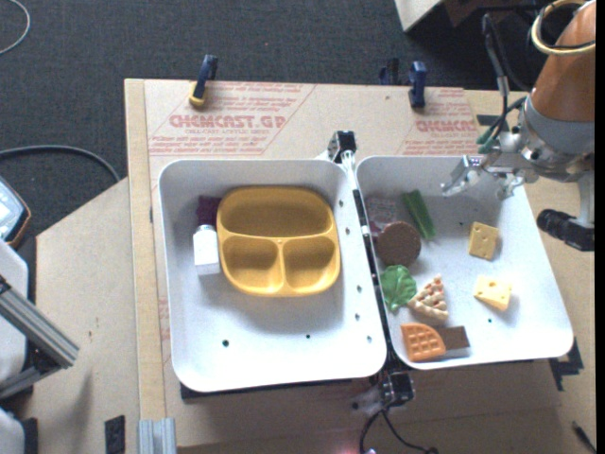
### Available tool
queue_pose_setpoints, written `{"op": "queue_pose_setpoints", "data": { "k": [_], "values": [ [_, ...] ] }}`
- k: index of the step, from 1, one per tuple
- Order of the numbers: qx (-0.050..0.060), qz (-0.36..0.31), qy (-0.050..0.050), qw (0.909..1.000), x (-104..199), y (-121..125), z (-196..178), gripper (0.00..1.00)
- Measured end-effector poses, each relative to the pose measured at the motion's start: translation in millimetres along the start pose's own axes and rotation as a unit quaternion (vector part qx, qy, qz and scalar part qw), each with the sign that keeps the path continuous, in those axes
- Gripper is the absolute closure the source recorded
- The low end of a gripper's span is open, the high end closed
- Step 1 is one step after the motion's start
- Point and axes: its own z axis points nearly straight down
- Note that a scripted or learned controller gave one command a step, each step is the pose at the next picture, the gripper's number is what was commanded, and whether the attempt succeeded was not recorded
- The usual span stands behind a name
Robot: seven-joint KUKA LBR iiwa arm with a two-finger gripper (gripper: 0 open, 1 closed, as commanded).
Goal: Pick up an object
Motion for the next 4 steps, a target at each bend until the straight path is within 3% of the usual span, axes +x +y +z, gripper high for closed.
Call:
{"op": "queue_pose_setpoints", "data": {
  "k": [2,3,4],
  "values": [
    [0.002,0.000,0.000,1.0000,2.9,-5.4,122.8,0.00],
    [0.001,0.000,0.000,1.0000,3.0,-5.5,125.1,0.00],
    [0.000,0.001,0.000,1.0000,2.7,-4.8,114.0,1.00]
  ]
}}
